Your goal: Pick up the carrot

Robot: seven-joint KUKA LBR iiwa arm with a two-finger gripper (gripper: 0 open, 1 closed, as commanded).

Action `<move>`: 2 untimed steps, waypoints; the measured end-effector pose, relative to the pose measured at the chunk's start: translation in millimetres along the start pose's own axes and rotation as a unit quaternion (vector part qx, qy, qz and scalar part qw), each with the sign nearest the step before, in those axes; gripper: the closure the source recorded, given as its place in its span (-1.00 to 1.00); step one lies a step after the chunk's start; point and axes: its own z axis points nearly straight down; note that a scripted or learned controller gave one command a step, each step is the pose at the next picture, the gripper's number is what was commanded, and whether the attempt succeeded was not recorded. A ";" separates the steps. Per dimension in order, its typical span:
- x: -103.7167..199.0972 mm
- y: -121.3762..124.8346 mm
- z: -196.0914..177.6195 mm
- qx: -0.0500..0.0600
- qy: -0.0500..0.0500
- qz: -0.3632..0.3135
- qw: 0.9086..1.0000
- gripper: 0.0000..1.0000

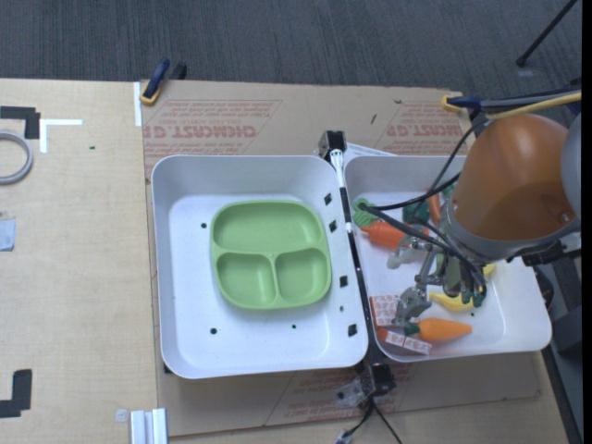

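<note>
An orange carrot [444,329] lies near the front wall of the right bin [518,336], its tip pointing right. A second orange carrot-like piece [384,234] with a green leafy end [363,213] lies at the bin's back left. My gripper [411,302] hangs low in the right bin, just above and to the left of the front carrot, with nothing visibly held. The arm's big orange band [513,178] covers the back right of that bin.
A green divided plate [271,252] sits in the left bin [176,276]. In the right bin, a yellow item [453,297] lies under the wrist and red-and-white packets [385,309] lie by the left wall. Cables loop around the wrist.
</note>
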 end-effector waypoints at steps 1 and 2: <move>-13.6 22.7 -0.1 -0.001 -0.001 -0.255 0.967 -1.00; -41.2 64.1 0.0 -0.001 -0.001 -0.325 0.946 -1.00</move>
